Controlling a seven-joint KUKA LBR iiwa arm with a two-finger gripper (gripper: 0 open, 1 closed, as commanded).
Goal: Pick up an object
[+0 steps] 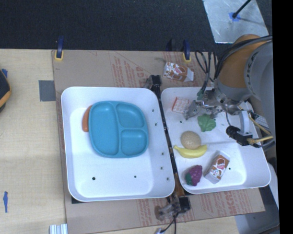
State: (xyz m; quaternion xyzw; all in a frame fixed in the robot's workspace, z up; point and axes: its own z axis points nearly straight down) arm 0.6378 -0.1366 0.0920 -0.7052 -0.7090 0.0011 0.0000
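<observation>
My gripper point(196, 109) hangs low over the far end of the right bin point(254, 175), coming off the grey arm with the orange band. It sits between a red-and-white packet point(180, 105) on its left and a green leafy toy point(207, 123) just below it. Nothing is visibly held. Further toward the front lie a beige round piece point(190, 138), a yellow banana point(191, 151), a purple grape bunch point(194, 175) and a small red-and-white carton point(218, 167).
The left bin point(115, 187) holds a blue divided plate point(119, 128) with an orange piece point(84, 120) poking out at its left edge. Another snack packet point(177, 71) lies on the cardboard behind the right bin. Cables run beside the arm at the right.
</observation>
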